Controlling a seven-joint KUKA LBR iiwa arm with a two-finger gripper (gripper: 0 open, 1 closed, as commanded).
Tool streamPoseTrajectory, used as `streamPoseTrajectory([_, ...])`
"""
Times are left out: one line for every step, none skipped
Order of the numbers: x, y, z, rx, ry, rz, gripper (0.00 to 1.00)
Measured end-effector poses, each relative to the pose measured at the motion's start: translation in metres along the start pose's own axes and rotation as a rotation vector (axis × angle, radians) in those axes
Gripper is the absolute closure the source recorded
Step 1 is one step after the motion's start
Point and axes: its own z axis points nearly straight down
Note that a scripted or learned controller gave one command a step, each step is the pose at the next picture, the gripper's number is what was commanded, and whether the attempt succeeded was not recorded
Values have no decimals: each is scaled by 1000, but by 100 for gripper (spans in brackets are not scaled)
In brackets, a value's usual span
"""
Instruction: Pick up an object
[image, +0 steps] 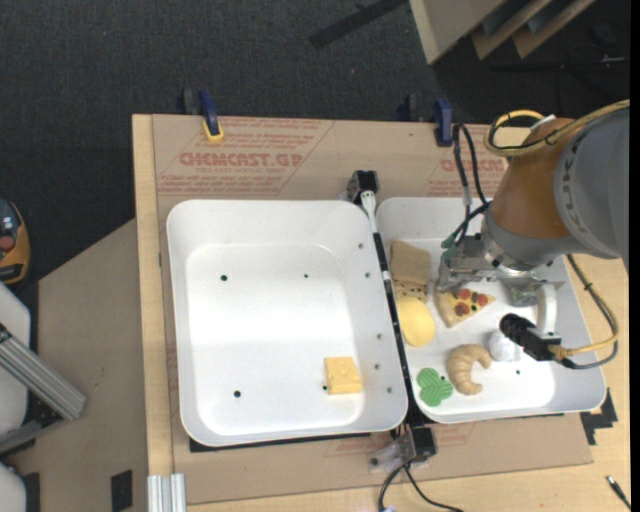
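bins (270, 240): smooth glossy white plastic
bench board (160, 200): matt brown paper-faced sheet
my arm (590, 190): smooth grey metal
floor (100, 60): dark rough carpet

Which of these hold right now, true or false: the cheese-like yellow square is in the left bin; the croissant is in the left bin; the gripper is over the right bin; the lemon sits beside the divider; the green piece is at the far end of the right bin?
1. The yellow square lies in the left bin. True.
2. The croissant lies in the left bin. False: it is in the right bin.
3. The gripper is over the right bin. True.
4. The lemon sits beside the divider between the bins. True.
5. The green piece is at the right bin's far end. False: it is near the front edge, beside the croissant.
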Motion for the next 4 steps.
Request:
streamPoseTrajectory([-11,-87,9,-2,4,-1,100])
streamPoseTrajectory([22,13,-90,4,8,-14,100])
streamPoseTrajectory([29,33,-341,1,7,-9,100])
streamPoseTrajectory([82,-23,-207,39,13,-10,100])
